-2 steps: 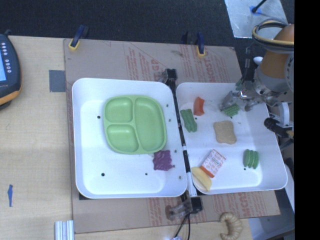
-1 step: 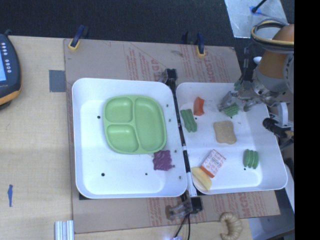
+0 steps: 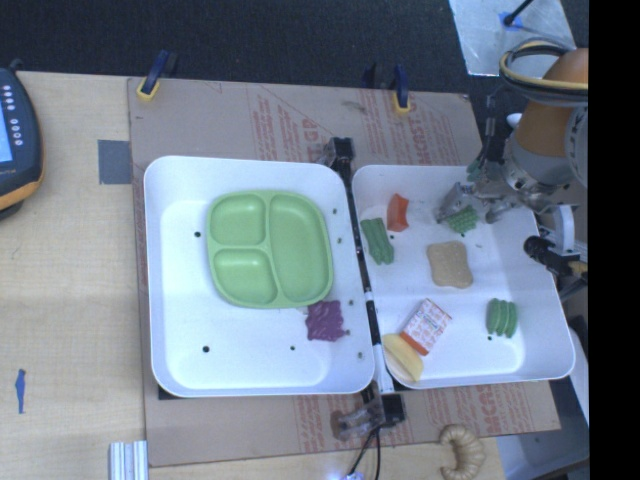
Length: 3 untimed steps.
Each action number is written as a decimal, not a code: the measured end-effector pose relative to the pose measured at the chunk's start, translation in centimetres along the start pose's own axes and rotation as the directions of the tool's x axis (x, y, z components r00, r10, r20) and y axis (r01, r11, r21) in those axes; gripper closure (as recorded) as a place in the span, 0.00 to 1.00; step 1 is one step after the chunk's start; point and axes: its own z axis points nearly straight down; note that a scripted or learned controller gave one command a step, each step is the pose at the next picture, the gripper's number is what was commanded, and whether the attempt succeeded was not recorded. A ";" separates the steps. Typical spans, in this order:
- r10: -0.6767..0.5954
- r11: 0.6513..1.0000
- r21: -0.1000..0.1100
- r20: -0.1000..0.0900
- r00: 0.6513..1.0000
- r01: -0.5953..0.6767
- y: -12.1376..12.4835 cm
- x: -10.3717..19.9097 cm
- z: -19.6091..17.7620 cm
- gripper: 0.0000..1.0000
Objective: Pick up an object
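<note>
The right bin (image 3: 540,363) holds several small items: an orange-red piece (image 3: 398,211), a long green pickle (image 3: 377,240), a tan bread slice (image 3: 449,265), a red-and-white packet (image 3: 427,325), a yellow piece (image 3: 403,357) and a ribbed green item (image 3: 502,317). My gripper (image 3: 465,204) is low over the bin's far right part, directly above a small dark-green object (image 3: 462,222). It seems to touch that object, and the wrist hides part of it. A green divided plate (image 3: 270,248) and a purple lump (image 3: 325,320) lie in the left bin (image 3: 175,358).
The arm's grey and orange body (image 3: 545,118) looms over the right bin's far corner. A central divider with black clamps (image 3: 343,153) separates the bins. A pendant (image 3: 15,133) lies at far left. A tan curled object (image 3: 462,451) rests on the cardboard in front.
</note>
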 end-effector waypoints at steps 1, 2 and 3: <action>0.002 1.000 -0.003 0.002 1.000 -0.002 0.0 -0.8 0.0 0.00; 0.000 1.000 -0.002 0.001 1.000 0.000 0.0 -0.7 0.0 0.00; 0.000 1.000 -0.002 0.001 1.000 0.000 0.0 -0.7 0.0 0.00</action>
